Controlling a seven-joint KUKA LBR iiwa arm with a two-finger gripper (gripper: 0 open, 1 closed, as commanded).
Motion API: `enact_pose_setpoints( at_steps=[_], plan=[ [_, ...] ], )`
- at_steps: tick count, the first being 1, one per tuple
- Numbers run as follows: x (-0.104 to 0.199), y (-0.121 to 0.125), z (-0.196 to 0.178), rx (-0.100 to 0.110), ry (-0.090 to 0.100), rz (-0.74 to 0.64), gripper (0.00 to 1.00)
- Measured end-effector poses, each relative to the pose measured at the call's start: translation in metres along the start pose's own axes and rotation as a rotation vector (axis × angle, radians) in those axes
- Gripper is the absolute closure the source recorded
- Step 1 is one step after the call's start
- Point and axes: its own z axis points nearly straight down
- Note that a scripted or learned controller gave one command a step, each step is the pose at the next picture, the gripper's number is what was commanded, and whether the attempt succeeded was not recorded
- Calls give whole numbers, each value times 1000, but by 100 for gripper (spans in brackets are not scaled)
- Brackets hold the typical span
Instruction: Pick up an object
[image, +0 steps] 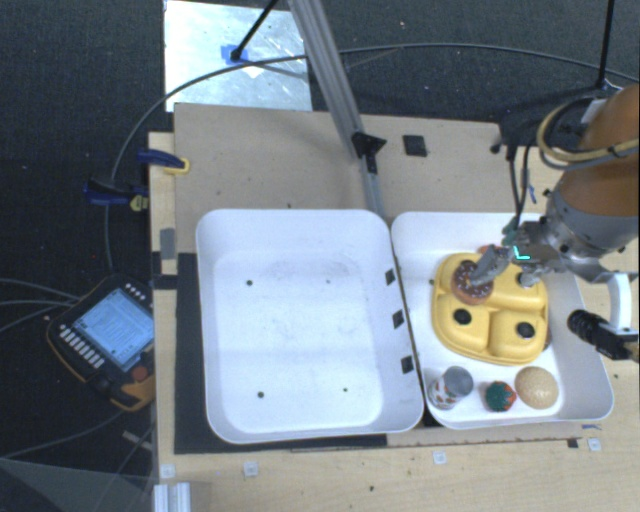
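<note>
Holding a yellow tray (497, 320), three small balls (498, 396) and the gripper (484, 272), finger state unclear: right bin (592, 400).

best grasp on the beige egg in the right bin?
Take the egg across its short axis, coming straight down from above. It lies on its side near the bin wall, with the yellow tray behind and a green ball beside it, so side approaches look crowded.

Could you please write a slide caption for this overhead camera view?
The gripper reaches into the right bin over a yellow toy.
</note>
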Motion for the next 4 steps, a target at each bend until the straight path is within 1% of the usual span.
enact_pose_setpoints(
  at_steps=[1,2,3,4],
  plan=[
    [0,1,-1,-2,0,0,0],
    [0,-3,41,1,-1,3,0],
    [4,1,103,2,0,3,0],
    [2,6,133,-16,-3,4,0]
  ],
)
